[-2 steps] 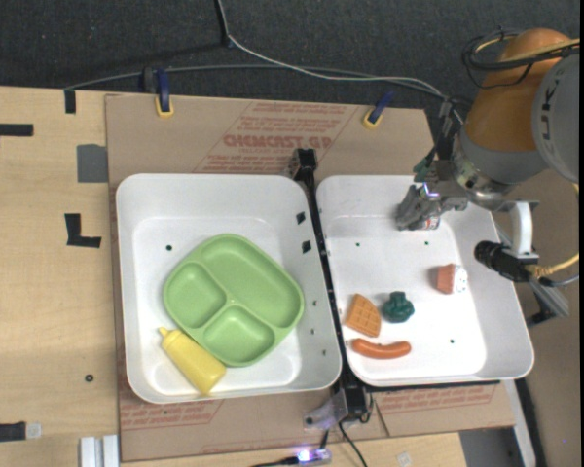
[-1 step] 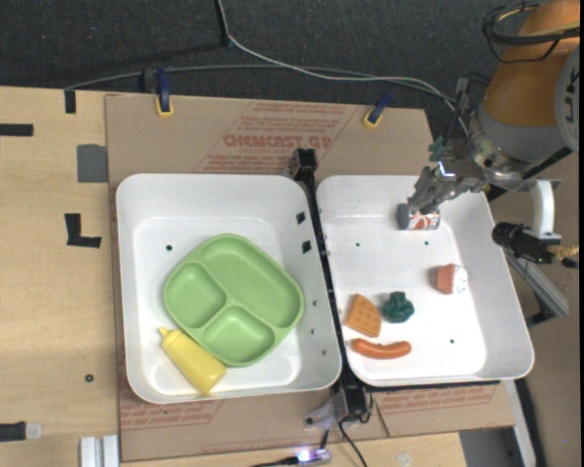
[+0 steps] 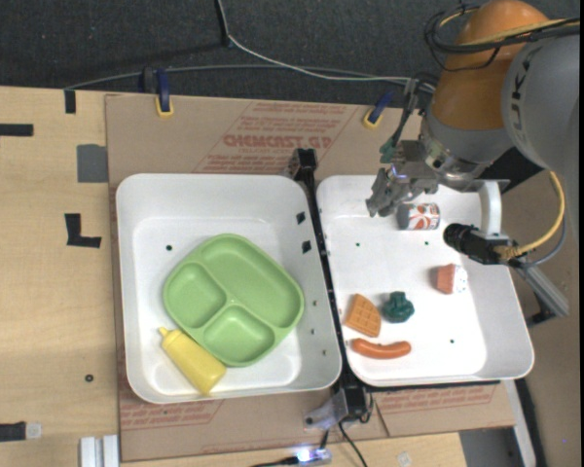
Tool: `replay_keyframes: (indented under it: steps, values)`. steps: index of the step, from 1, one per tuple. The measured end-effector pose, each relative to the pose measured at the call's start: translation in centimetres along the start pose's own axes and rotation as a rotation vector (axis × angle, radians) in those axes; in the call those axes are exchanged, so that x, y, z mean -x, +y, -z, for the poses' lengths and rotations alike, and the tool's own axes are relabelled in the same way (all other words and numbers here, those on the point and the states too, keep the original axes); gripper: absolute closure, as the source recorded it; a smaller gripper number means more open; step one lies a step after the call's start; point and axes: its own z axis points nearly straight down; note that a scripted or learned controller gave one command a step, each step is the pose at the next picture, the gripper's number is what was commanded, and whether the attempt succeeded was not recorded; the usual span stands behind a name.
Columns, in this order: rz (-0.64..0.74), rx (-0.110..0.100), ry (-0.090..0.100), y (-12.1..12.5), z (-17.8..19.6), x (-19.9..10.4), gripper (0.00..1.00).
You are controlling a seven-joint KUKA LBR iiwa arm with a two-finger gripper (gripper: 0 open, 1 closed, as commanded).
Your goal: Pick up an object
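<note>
A grey KUKA arm with an orange band reaches in from the right and hangs its tool (image 3: 384, 200) over the far end of the right-hand white bin (image 3: 487, 358), its dark fingers pointing down; whether they are spread or closed cannot be told from this angle, and nothing shows between them. Just to the right of the tool, and touching or nearly touching it, lies a small red-and-white can (image 3: 423, 217), the closest candidate for a pick and seemingly on its side with its long axis running left to right. Nearer in the same bin sit a brownish-red block (image 3: 446, 279), a green toy (image 3: 399, 306), a waffle (image 3: 363, 314) and a hot dog (image 3: 380, 349), well apart from one another. The left bin (image 3: 136, 261) holds a green divided plate (image 3: 234, 300) and a yellow mustard bottle (image 3: 191, 360). Both bins rest on cardboard clamped to the wooden tabletop (image 3: 39, 290).
</note>
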Motion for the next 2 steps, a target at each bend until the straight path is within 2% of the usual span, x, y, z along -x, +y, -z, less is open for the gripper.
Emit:
replay_keyframes:
  steps: [1, 2]
  values:
    - [0.002, 0.000, 0.000, 0.7, -0.7, -6.4, 1.00]
    - [0.000, -0.001, 0.000, 1.1, -2.0, -11.0, 1.00]
